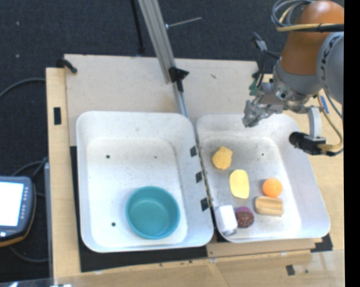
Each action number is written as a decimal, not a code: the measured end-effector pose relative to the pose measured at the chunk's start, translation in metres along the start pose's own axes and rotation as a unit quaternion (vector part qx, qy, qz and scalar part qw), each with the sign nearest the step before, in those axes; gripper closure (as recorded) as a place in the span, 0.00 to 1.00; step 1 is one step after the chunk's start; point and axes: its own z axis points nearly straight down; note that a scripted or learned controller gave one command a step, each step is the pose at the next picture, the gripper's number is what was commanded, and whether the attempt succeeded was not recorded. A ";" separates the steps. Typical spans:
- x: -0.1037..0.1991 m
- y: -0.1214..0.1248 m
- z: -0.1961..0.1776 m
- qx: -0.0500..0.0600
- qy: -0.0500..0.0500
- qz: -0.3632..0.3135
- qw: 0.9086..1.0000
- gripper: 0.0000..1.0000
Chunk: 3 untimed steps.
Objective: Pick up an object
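- Two shallow white plastic bins: left bin point(96, 160) holds a round teal plastic bowl point(153, 212); right bin point(305, 190) holds the small items.
- Gripper point(252, 118) hangs above the right bin's far rim, apart from every item; clenched or released, can't tell.
- Likely targets: yellow oblong block point(240, 184), bumpy yellow lump point(222, 157), both in open floor.
- Tan bread-like roll point(269, 206) touches the orange ball point(272, 188); the white cylinder point(227, 218) and dark maroon ball point(245, 217) crowd the near wall. Skip these.
- Centre over the block, descend straight.
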 end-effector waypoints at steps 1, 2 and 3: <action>0.055 -0.020 -0.011 0.001 0.000 0.000 1.000 1.00; 0.097 -0.030 -0.013 0.001 0.000 0.000 1.000 1.00; 0.156 -0.051 -0.015 0.001 0.001 -0.001 1.000 1.00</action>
